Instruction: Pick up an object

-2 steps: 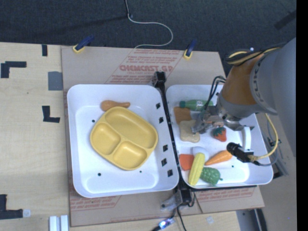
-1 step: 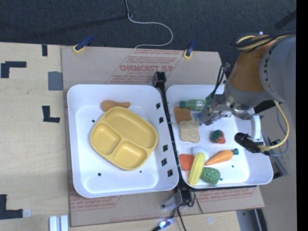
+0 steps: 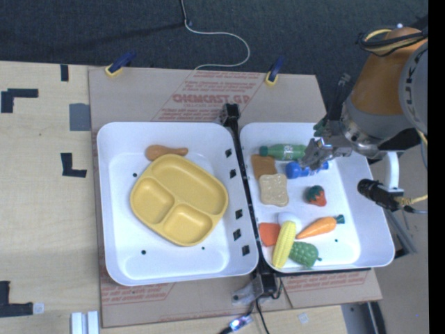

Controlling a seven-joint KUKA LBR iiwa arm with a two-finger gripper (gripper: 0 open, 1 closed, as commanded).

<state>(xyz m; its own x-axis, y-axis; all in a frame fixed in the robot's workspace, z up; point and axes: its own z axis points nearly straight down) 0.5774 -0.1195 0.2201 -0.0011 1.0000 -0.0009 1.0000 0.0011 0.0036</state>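
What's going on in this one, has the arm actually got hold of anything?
The arm reaches in from the right and its gripper sits low over the right bin, right at a small blue object beside the green bottle. Whether it holds the blue piece can't be told. The toast, strawberry, carrot, corn and broccoli lie untouched. The left bin holds a yellow divided plate.

Overhead slanted view, both bins
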